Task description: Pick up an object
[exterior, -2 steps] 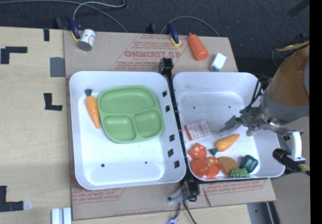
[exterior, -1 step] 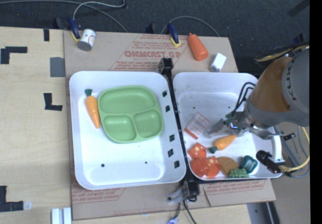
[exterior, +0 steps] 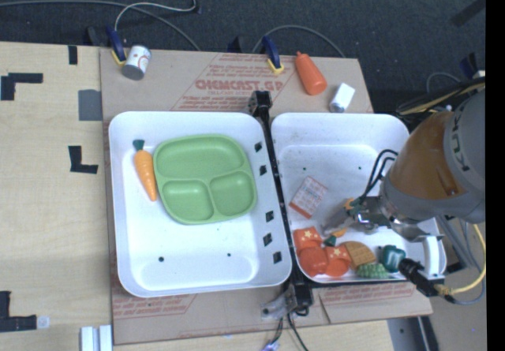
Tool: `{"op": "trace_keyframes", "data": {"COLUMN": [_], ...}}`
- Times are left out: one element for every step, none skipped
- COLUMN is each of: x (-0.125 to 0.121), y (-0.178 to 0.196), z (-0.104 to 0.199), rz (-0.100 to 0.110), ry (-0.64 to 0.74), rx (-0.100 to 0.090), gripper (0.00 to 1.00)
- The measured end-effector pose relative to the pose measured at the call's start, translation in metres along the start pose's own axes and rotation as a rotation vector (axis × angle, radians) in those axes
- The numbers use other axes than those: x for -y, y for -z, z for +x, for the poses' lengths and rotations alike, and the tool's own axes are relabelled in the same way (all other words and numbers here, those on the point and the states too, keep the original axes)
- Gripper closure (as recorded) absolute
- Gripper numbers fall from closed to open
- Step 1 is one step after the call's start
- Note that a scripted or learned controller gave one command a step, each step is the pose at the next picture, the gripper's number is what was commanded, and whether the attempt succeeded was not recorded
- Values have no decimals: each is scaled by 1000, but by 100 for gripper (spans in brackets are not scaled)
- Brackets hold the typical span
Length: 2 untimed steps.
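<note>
pincer (exterior: 341, 225): low in the right bin, fingers too small and dark to read, cannot tell if wide or narrow
toy food pile (exterior: 331, 253): just below the pincer, in the right bin's near corner; red pieces, tan cracker, green piece
packet (exterior: 308, 196): just up-left of the pincer, flat on the bin floor
right bin (exterior: 339, 130): white, around the pincer
green tray (exterior: 207, 177): well left of the pincer, in the left bin (exterior: 130, 184)
carrot (exterior: 144, 169): beyond the tray, touching its left edge
orange bottle (exterior: 311, 73): far above the pincer, on the worktop (exterior: 47, 199)
</note>
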<state>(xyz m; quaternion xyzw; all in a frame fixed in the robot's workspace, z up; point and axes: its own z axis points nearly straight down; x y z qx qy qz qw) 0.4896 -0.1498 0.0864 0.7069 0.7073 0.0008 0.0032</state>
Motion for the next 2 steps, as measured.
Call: {"op": "trace_keyframes", "data": {"x": [-77, -76], "y": [0, 9], "z": [49, 47], "rz": [-1, 0], "ry": [3, 2], "rx": [-3, 0], "gripper": [0, 100]}}
